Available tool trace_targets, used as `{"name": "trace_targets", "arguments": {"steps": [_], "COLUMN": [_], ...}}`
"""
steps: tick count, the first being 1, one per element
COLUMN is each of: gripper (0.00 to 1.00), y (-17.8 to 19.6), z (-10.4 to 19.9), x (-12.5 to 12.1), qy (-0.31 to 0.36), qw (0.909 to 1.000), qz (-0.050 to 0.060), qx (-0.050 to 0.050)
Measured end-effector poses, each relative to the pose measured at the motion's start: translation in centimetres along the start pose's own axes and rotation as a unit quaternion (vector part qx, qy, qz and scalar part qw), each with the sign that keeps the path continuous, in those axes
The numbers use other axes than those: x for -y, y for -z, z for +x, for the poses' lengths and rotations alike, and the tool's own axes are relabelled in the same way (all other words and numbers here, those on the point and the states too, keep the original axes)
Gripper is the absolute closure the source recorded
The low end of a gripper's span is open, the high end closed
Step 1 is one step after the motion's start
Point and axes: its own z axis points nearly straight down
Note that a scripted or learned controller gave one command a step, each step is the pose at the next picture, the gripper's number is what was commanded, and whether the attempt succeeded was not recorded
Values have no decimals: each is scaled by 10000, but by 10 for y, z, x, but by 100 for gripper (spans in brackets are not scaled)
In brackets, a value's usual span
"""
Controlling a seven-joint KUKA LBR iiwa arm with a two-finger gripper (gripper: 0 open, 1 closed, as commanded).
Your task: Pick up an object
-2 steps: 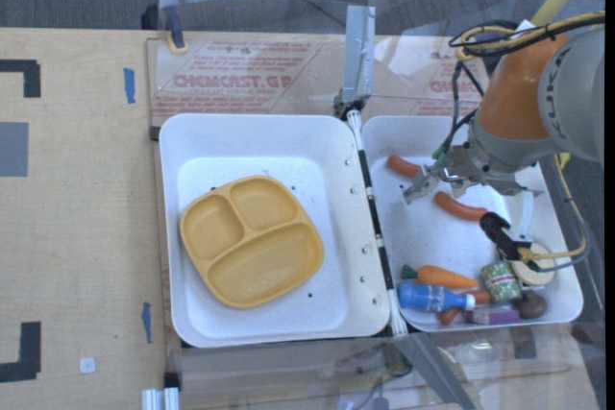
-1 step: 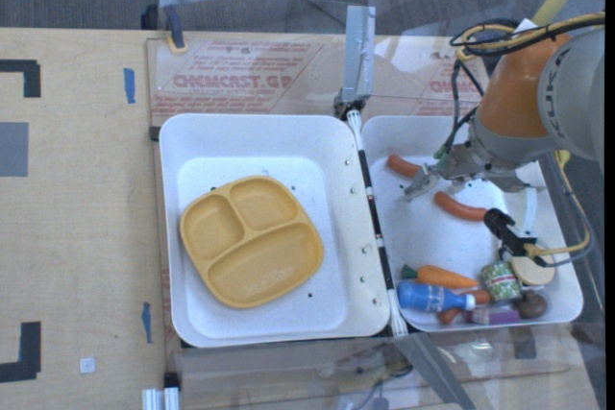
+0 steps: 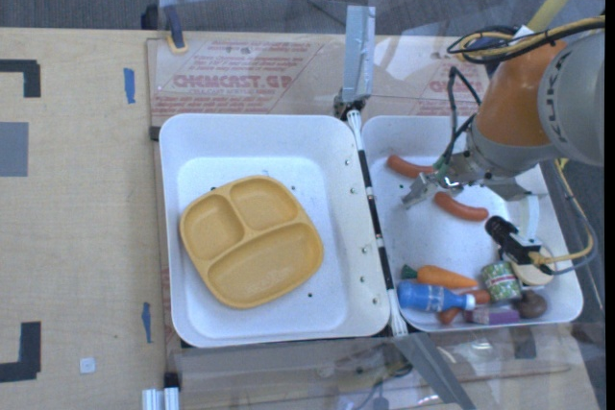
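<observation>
the grey arm (image 3: 562,101) with the orange band reaches in from the right over the right bin (image 3: 423,245). the hand (image 3: 430,187) is low in the far half of this bin, between two reddish sausages. one sausage (image 3: 408,166) lies just behind the hand, near the far wall. the other sausage (image 3: 463,206) lies just beside it, toward the right. i cannot tell if the hand is apart or together, and nothing is seen clamped in it.

along the near wall of the same bin lie an orange carrot (image 3: 447,277), a blue bottle (image 3: 432,297) on its side, a green patterned can (image 3: 500,281) and a purple thing (image 3: 495,313), all close together and well apart from the hand.

the left bin (image 3: 173,206) on the tabletop holds a yellow divided plate (image 3: 252,240), which lies flat.
</observation>
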Motion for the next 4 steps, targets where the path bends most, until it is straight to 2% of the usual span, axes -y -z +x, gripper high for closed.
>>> {"name": "trace_targets", "arguments": {"steps": [1,2,3,4], "gripper": [100,0,0,0], "y": [11,11,1,-1], "z": [-4,-4,7,-9], "x": [-1,-1,26,-40], "qy": [-23,-22,146,47], "qw": [10000,10000,9999,10000], "qz": [-24,-22,-11,10], "qx": [26,25,2,-2]}}
